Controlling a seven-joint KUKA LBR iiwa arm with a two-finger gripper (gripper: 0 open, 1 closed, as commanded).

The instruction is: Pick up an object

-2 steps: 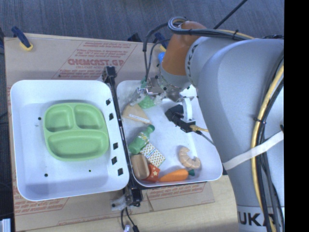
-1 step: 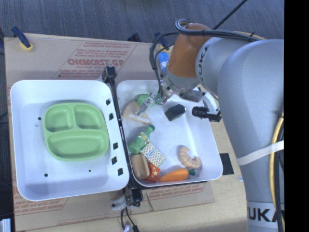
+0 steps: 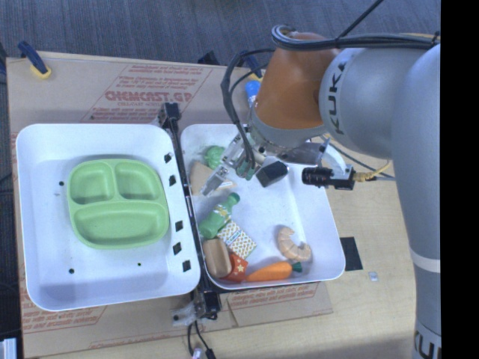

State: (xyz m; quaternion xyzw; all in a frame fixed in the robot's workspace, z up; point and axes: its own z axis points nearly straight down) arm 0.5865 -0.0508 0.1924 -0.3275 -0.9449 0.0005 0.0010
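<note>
My gripper [image 3: 224, 169] hangs over the upper left part of the right bin [image 3: 325, 230], open, with nothing between its fingers. Just past it at the bin's back lies a small green object [image 3: 214, 155], and a tan piece [image 3: 198, 176] lies against the left wall. Below the gripper a green bottle [image 3: 218, 216] lies tilted. Nearer the front are a checkered packet [image 3: 239, 239], a brown bread roll [image 3: 216, 257], a red item [image 3: 236, 266], an orange carrot [image 3: 269, 272] and a pale croissant-like piece [image 3: 292, 244].
The left bin [image 3: 37, 275] holds a green divided plate [image 3: 118, 202]. A black divider with clips [image 3: 179, 200] runs between the bins. The arm's big grey and orange body [image 3: 329, 96] overhangs the right bin's back right corner.
</note>
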